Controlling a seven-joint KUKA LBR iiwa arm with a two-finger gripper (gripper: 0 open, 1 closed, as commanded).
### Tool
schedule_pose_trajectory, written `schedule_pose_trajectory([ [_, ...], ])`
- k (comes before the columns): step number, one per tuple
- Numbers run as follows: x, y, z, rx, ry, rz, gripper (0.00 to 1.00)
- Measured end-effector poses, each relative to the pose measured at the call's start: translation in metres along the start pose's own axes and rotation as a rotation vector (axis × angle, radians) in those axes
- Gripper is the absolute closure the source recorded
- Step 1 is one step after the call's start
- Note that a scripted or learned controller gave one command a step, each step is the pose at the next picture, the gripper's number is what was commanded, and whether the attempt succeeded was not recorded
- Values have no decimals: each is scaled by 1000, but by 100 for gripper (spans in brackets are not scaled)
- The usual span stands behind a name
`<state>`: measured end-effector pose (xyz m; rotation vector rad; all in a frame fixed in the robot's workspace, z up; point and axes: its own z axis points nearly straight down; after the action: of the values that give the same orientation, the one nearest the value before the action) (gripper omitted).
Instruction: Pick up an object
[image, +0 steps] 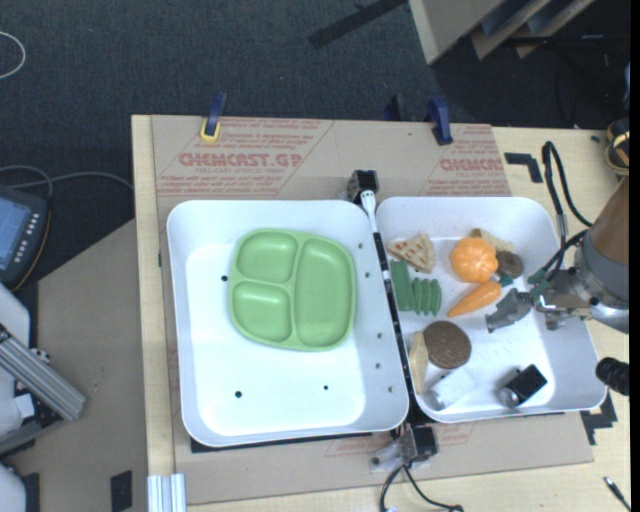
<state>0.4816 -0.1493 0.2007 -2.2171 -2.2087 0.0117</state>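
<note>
The carrot (474, 298) lies in the right bin (470, 209), below the orange (473, 258) and just left of the tool (508, 312). The tool appears empty; its opening cannot be determined. The left bin (200, 400) holds a green tray (294, 289).

Two glossy white plastic bins (190, 330) sit on a bench (300, 150) covered in matt brown printed paper. The left bin holds a smooth, matt green plastic plate (295, 290); the right holds a shiny orange (473, 258) of moulded plastic.
</note>
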Motion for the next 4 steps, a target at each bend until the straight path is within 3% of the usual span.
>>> schedule_pose_trajectory([
  [1,0,3,-6,-13,-3,-4,0],
  [3,-8,7,105,-8,-1,-3,0],
  [4,-8,9,113,-15,-1,-4,0],
])
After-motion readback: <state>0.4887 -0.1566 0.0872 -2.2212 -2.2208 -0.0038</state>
